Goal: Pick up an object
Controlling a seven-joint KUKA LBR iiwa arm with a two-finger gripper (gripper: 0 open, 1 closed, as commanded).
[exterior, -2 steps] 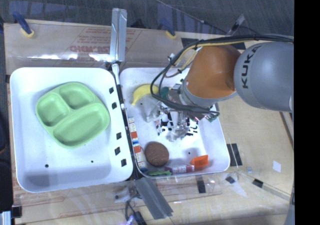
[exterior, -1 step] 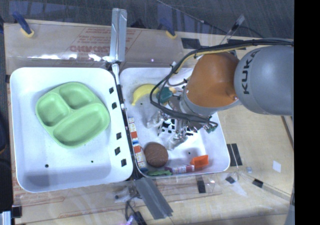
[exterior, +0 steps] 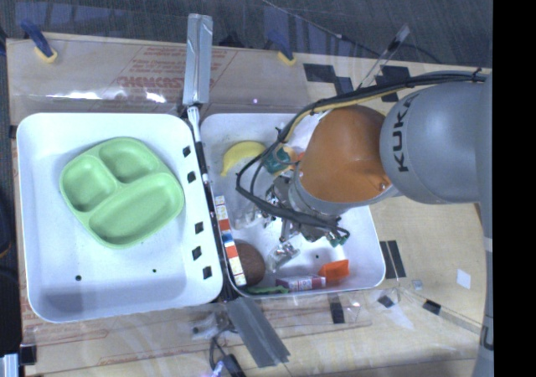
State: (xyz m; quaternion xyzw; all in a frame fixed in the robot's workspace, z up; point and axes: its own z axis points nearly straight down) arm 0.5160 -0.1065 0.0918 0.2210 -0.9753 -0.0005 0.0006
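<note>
Objects lie in the right bin (exterior: pixel 368 271): a yellow fruit (exterior: pixel 241 154) near its far edge, a brown ball (exterior: pixel 249 263) at its near left corner, an orange block (exterior: pixel 334 268) and a marker (exterior: pixel 301 283) along its near edge. We see the hand (exterior: pixel 286 251) low between ball and block; whether it is spread we cannot tell. A green plate (exterior: pixel 121 191) sits in the left bin (exterior: pixel 42 291).

The grey arm (exterior: pixel 435 145) bears the black letters "KU" on its casing beside the orange band, the rest of the word running out of sight; the clear sheet (exterior: pixel 142 74) on the bench behind the left bin carries reddish print. That print is too faint to read.
</note>
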